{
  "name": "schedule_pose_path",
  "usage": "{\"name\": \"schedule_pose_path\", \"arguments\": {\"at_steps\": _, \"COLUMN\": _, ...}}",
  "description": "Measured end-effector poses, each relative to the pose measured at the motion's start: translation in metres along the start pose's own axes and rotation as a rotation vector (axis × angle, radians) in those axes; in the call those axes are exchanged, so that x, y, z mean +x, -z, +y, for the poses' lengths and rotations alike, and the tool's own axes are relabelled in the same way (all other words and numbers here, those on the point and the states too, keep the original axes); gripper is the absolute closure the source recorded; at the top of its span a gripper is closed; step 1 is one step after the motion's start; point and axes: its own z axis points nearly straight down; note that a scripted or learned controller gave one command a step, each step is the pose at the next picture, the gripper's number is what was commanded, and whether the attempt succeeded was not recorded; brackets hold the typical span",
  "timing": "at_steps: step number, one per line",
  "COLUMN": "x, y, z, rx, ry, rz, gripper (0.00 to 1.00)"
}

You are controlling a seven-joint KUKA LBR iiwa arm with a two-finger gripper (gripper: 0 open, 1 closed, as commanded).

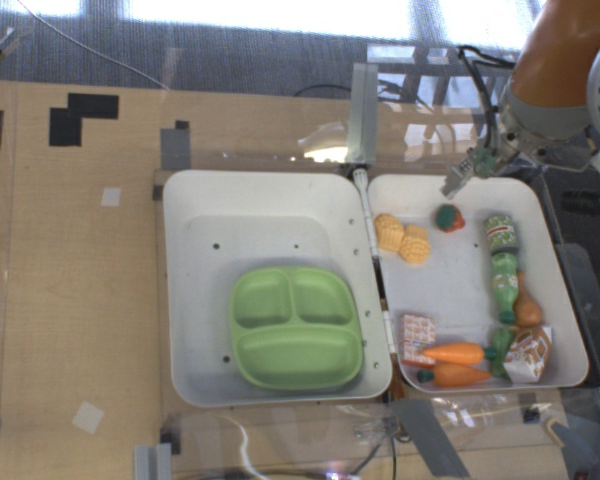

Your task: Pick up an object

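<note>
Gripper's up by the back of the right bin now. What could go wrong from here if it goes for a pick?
1. The gripper hovers over the right bin's far wall; descending there could strike the rim rather than a toy.
2. The nearest item, a small red and green toy, looks rounded and may roll or slip from a pinch.
3. The two carrots lie pressed together in the near corner beside a small carton; a grasp there may catch two things or jam against the wall.

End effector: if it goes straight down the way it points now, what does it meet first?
Probably the tomato, just below and left of the end effector in the right bin. Depth is unclear, so it may meet the bin floor beside it.
</note>
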Motion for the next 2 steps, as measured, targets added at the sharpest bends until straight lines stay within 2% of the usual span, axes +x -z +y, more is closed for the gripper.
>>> {"name": "schedule_pose_path", "arguments": {"at_steps": 1, "x": 0.040, "y": -0.047, "z": -0.084, "rx": 0.002, "ry": -0.057, "rz": 0.001, "gripper": 1.00}}
{"name": "schedule_pose_path", "arguments": {"at_steps": 2, "x": 0.015, "y": 0.020, "z": -0.077, "rx": -0.006, "ry": -0.181, "rz": -0.005, "gripper": 1.00}}
